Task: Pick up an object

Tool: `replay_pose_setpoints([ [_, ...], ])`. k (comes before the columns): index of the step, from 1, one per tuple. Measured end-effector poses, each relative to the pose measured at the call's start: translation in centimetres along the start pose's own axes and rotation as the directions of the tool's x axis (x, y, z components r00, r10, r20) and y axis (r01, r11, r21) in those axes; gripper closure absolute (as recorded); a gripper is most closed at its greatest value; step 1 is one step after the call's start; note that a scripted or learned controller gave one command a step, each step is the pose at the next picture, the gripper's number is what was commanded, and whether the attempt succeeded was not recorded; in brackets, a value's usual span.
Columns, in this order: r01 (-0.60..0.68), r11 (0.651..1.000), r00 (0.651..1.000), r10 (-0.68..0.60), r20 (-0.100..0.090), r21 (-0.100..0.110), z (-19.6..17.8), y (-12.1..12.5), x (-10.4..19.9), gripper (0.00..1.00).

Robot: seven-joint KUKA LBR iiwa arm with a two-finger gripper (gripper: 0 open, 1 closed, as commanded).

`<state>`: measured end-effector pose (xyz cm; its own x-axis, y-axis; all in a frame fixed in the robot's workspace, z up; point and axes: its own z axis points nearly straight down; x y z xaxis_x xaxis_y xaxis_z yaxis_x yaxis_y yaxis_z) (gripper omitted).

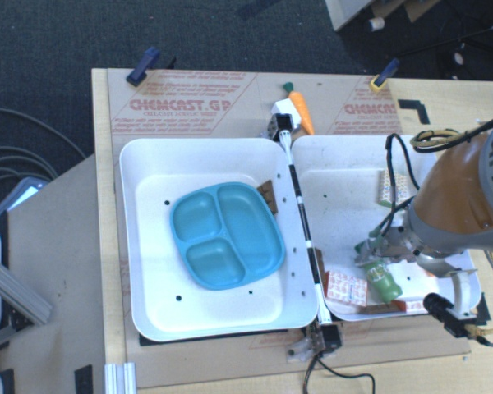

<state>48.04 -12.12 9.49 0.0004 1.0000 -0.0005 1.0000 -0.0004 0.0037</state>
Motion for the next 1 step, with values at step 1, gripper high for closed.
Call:
replay_pose_setpoints([
  [1, 0.002, 1.000, 1.000, -0.002, -0.002, 0.003, -8.99, 1.36, 6.97, 1.00],
])
